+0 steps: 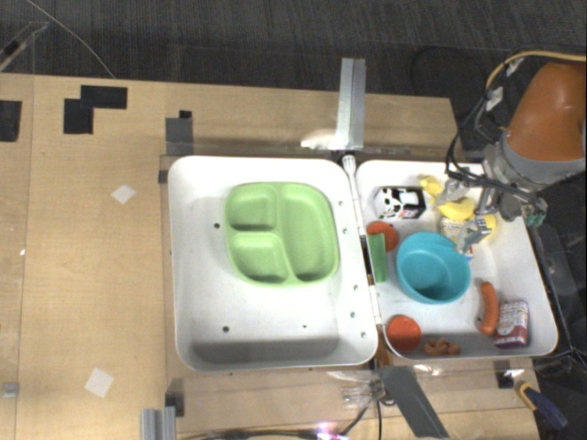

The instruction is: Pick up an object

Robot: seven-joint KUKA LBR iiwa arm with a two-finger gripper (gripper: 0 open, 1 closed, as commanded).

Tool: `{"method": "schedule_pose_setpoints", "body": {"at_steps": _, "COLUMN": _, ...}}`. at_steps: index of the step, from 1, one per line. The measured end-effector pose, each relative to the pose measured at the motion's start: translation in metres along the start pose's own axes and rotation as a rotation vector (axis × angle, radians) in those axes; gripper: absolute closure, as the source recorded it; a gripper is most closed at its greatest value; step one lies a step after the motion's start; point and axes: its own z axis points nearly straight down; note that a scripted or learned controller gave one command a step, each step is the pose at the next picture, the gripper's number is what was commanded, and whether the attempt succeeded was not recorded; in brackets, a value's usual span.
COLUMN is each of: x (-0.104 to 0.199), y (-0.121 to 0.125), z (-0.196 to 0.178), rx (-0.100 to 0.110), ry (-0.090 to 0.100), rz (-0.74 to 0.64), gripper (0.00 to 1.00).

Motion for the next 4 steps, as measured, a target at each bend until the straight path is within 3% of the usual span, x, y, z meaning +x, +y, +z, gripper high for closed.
{"method": "schedule_pose_setpoints", "body": {"at_steps": 1, "x": -0.040, "y": -0.027, "z": 0.050, "rx": -0.006, "ry": 0.014, "rz": 0.058, "gripper": 0.00}}
{"method": "schedule_pose_setpoints", "body": {"at_steps": 2, "x": 0.011, "y": -0.011, "z": 0.047, "rx": -0.003, "ry": 0.002, "rz": 0.188, "gripper": 0.00}}
{"method": "schedule_pose_setpoints", "body": {"at_steps": 3, "x": 0.064, "y": 0.023, "z": 0.045, "rx": -0.002, "ry": 0.000, "rz": 0.207, "gripper": 0.00}}
{"method": "schedule_pose_setpoints", "body": {"at_steps": 4, "x": 0.083, "y": 0.085, "z": 0.044, "rx": -0.003, "ry": -0.005, "rz": 0.342, "gripper": 0.00}}
